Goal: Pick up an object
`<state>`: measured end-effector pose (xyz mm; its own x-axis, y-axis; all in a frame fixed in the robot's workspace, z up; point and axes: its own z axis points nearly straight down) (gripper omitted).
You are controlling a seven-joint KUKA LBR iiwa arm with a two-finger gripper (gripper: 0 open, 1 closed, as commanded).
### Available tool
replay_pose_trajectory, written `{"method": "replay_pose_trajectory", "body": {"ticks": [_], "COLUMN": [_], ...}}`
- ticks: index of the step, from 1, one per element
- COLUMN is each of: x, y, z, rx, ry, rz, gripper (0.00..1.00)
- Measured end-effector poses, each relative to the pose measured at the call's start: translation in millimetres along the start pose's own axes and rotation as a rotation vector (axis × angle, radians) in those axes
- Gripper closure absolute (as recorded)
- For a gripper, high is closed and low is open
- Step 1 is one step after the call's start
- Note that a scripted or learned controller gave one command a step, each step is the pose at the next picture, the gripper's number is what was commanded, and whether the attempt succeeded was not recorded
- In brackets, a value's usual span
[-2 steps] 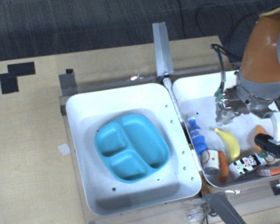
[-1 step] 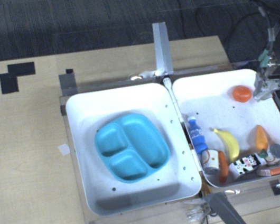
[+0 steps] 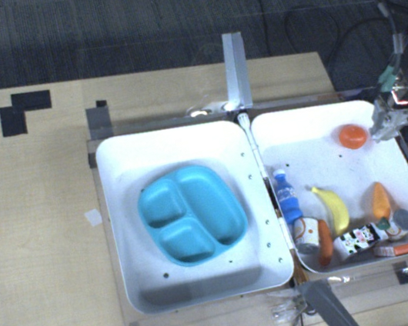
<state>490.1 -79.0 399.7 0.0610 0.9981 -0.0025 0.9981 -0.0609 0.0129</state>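
Note:
The right bin [image 3: 314,119] holds several small items: an orange round fruit [image 3: 352,136] near its far right corner, a yellow banana [image 3: 333,207], a blue bottle [image 3: 286,197] along the left wall, an orange carrot-like piece [image 3: 380,200], a red sausage-shaped item [image 3: 325,240] and a black-and-white box [image 3: 357,241]. My gripper [image 3: 386,122] sits at the bin's right rim, just right of the orange fruit. Nothing is seen between its fingers.
The left bin [image 3: 127,234] carries a blue divided plate [image 3: 191,213]. A metal post [image 3: 236,70] rises behind the divider between the bins. Cables lie on the dark floor beyond the bench.

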Motion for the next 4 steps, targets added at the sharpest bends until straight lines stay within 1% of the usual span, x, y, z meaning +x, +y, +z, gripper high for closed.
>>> {"method": "replay_pose_trajectory", "body": {"ticks": [2,3,4], "x": [2,3,19], "y": [4,4,17], "z": [-22,95,39], "rx": [-0.011,0.009,0.009], "ry": [-0.003,0.000,-0.001], "rz": [-0.021,0.269,0.656], "gripper": [1.00,1.00,1.00]}}
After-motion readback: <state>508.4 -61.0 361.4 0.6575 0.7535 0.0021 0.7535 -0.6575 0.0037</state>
